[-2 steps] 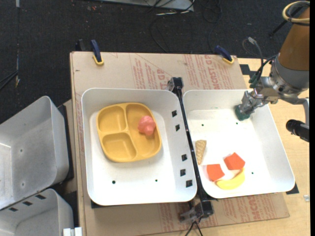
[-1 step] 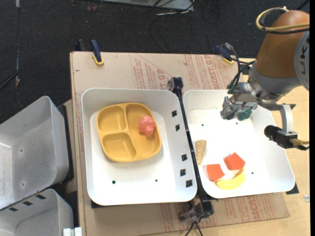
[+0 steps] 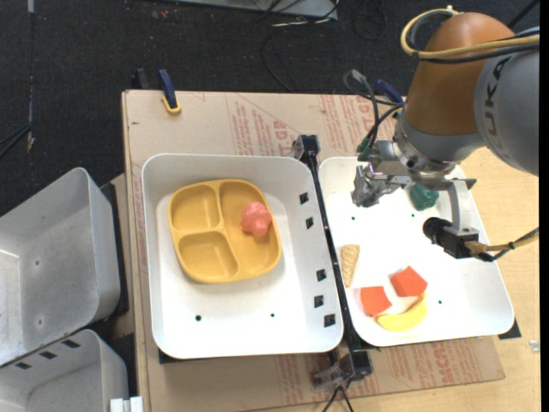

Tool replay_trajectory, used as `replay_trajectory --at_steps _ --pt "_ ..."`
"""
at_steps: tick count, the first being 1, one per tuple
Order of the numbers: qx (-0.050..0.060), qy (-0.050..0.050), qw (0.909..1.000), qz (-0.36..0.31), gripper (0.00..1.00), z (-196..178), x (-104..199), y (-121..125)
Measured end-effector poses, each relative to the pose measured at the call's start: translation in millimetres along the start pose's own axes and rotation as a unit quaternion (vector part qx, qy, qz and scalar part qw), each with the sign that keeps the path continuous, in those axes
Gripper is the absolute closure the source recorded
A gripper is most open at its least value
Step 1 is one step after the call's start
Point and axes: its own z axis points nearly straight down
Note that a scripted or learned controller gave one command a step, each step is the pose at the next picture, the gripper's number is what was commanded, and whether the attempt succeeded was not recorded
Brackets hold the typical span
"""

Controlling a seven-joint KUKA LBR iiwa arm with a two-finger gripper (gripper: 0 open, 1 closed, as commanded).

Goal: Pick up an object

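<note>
**Arm over the right bin, objects scattered below it**

The grey arm (image 3: pixel 480 67) reaches in from the upper right of the frame, and its tool (image 3: pixel 371 187) hangs over the upper part of the right bin (image 3: pixel 480 316). Whether the tool is open or closed, or has hold of anything, cannot be told from this angle. A teal object (image 3: pixel 423 198) lies just right of the tool. Lower in that bin sit a tan waffle cone (image 3: pixel 349 263), two orange blocks (image 3: pixel 374 299) (image 3: pixel 409 281) and a yellow banana (image 3: pixel 403 318). In the left bin (image 3: pixel 232 333), a yellow divided plate (image 3: pixel 225 230) carries a pink object (image 3: pixel 255 219) in its upper right compartment.
</note>
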Motion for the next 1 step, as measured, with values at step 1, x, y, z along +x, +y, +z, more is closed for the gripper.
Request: replay_trajectory --at_steps 1 --pt "0.0 0.0 1.0 0.0 1.0 -3.3 56.5 -2.2"
